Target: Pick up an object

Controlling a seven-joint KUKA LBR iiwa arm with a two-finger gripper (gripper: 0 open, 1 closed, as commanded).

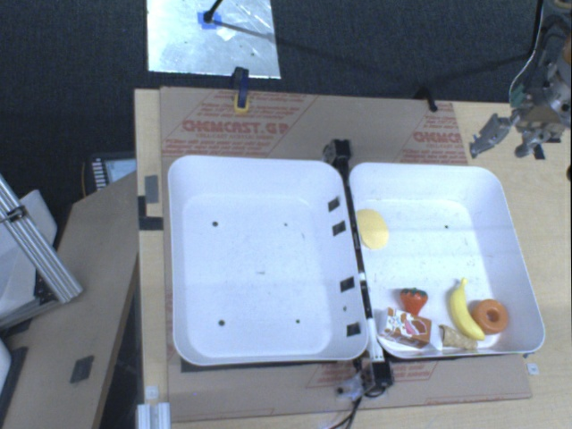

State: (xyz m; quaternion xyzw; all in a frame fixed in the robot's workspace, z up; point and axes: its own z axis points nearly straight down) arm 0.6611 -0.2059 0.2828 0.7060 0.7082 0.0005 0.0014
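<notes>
Found the bench [147, 150] carrying two shallow white bins side by side: left bin [259, 266], right bin [429, 239]. Spotted the grey arm [552, 52] coming in at the upper right, outside the bins, over the bench's far corner. Noted the gripper [507, 144] hanging there high above the surface, apparently spread wide and clasping nothing, well apart from every object.

Located all the pickable things in the right bin. Counted a banana [461, 309] near the front right corner, touching an orange ring [490, 315] on its right. Saw a pale yellow disc [373, 229] alone by the left wall, a printed packet [407, 329] against the front rim, a strawberry [413, 299] just behind it, and a small tan scrap [458, 336] at the banana's lower end.

Judged the front cluster risky: crowded enough that a descent could nudge neighbours or close on two things at once. Reckoned the bin's sloped walls could block a finger beside the packet or ring. Thought the disc too flat to pinch cleanly, likely to slip out
</notes>
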